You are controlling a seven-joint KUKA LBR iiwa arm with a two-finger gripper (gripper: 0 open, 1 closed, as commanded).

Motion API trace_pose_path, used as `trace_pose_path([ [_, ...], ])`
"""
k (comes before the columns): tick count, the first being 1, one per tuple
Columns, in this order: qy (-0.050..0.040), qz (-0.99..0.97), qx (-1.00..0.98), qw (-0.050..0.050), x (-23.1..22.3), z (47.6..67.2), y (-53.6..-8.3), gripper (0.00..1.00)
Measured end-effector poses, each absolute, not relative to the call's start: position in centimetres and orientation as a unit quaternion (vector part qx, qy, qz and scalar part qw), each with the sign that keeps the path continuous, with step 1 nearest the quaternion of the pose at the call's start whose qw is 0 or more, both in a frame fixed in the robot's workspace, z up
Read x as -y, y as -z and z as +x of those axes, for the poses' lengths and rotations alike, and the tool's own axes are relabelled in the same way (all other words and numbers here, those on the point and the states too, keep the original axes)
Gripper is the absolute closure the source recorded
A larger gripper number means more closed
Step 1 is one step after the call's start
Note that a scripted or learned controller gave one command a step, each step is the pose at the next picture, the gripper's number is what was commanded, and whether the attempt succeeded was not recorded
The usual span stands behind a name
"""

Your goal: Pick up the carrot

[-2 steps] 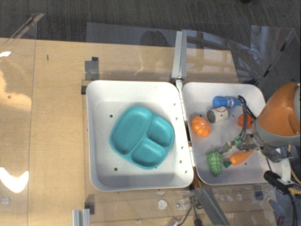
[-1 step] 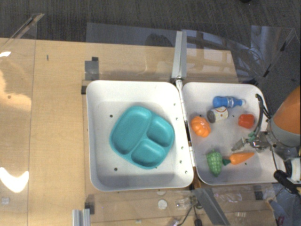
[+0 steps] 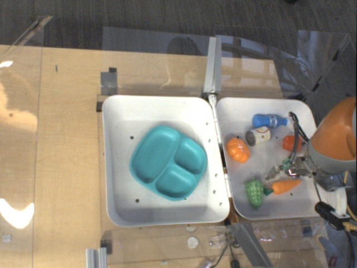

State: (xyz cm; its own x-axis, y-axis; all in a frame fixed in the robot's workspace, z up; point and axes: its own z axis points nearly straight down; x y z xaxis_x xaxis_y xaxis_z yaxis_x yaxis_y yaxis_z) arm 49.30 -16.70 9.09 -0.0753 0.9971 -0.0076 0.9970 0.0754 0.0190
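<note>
Over in the right bin (image 3: 245, 208) my gripper (image 3: 285, 171) hovers right above the carrot (image 3: 284, 187), fingers spread, nothing grabbed yet.

hand (image 3: 283, 171) just above carrot (image 3: 285, 186) | right bin (image 3: 268, 210) | teal tray (image 3: 169, 161) in left bin (image 3: 120, 166)

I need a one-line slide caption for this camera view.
Gripper poised just above the carrot in the right bin.

wooden bench (image 3: 61, 166); left bin (image 3: 120, 205), right bin (image 3: 240, 205)
</note>
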Motion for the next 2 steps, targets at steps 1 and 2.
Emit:
trace_pose_path([
  [1,-0.0047,0.689,-0.725,0.007,20.5,49.3,-9.1,0.00],
  [2,-0.0049,0.673,-0.740,0.009,15.6,49.3,-9.1,0.00],
])
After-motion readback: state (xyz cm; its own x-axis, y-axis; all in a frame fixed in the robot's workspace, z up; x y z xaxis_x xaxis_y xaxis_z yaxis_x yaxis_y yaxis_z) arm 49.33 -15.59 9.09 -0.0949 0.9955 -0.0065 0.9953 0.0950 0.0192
